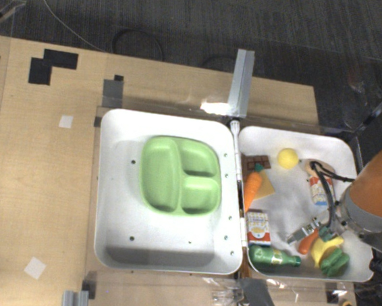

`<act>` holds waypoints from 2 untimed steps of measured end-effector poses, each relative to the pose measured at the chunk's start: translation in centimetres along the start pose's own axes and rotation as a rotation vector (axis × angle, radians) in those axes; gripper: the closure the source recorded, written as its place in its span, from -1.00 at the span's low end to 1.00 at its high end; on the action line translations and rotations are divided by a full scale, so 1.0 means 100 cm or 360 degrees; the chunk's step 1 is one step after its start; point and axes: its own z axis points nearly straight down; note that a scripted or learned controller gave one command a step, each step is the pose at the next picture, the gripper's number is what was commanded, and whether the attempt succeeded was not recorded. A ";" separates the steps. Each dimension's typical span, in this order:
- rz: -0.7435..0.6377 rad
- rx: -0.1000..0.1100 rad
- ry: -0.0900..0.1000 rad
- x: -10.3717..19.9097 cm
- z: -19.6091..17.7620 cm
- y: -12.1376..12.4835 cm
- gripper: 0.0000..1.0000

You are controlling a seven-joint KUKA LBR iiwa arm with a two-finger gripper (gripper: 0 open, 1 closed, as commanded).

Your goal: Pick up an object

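The right bin (344, 150) holds several small items. A yellow ball (287, 158) lies at the back, with a brown bar (255, 164) and an orange carrot (253, 187) along the left wall. A white carton (258, 227) and a green bottle (273, 257) sit at the front left. A white tube (316, 191) lies near the back right. My gripper (302, 233) reaches down at the front right, right over a small orange piece (307, 244), beside a yellow piece (325, 248) and a green pepper (334, 262). Nothing shows as lifted.
The left bin (110, 242) carries a light green divided tray (178, 175). The arm's grey wrist and orange band (381, 182) hang over the right bin's right wall. A metal post (241, 83) stands behind the seam between the bins.
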 end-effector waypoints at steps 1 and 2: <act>0.0007 0.0002 -0.0004 0.010 0.000 0.020 -1.00; 0.0051 -0.0003 -0.0010 0.018 0.000 0.014 -1.00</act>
